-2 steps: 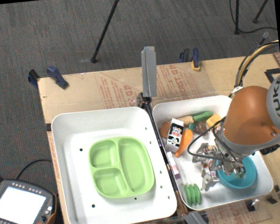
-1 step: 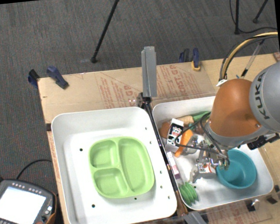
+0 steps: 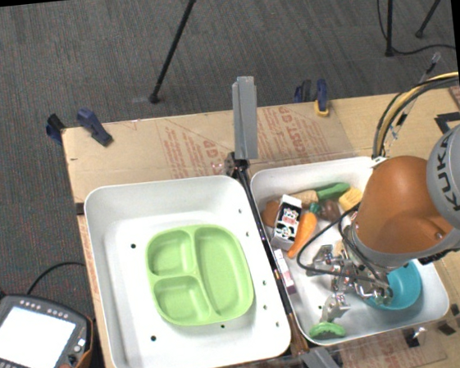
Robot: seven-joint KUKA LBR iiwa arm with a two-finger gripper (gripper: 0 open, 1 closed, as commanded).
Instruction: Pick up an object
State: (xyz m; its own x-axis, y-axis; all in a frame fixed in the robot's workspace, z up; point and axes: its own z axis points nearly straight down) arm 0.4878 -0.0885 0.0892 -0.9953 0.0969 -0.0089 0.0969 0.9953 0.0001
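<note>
In the right bin [image 3: 411, 325] lie an orange carrot [image 3: 305, 230], a black and white box [image 3: 286, 218], a green vegetable [image 3: 331, 190], a yellow corn piece [image 3: 350, 199] and a brown item [image 3: 272, 212] near the back. A teal bowl [image 3: 400, 287] sits at the front right, partly under the arm. A small green piece [image 3: 326, 330] lies by the front wall. My gripper [image 3: 337, 281] hangs low over the bin's middle, just above the green piece and left of the bowl. Nothing shows held in it.
The left bin [image 3: 112, 234] holds a light green divided plate [image 3: 199, 273]. A thin purple and white item [image 3: 283, 270] lies along the right bin's left wall. A grey post [image 3: 245, 119] stands behind the bins. A handheld screen unit [image 3: 34, 346] sits off the bench at the left.
</note>
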